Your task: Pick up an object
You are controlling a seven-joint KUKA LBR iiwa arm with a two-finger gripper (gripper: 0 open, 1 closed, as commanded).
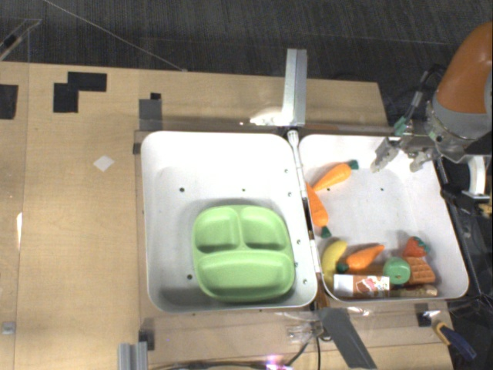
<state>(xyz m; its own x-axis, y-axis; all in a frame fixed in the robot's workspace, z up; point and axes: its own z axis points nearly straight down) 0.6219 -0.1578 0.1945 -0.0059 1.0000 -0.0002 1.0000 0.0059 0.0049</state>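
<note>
A pale wooden bench top (69,230) fills the lower part of the frame, its surface marked near the upper left by flat black angular patches (77,89) (stepped, like cut tape) and one small pale diamond-shaped mark (103,163). Behind the bench lies dark grey ribbed carpet flooring (231,18). An upright grey metal post (296,87) stands at the bench's rear centre. Light is even and soft.

Toys crowd the right bin's (443,206) near edge and a carrot (333,176) lies by the divider, leaving its far right corner and centre open, while a green tray (243,251) fills the left bin's (166,206) near half, its far half bare.
</note>
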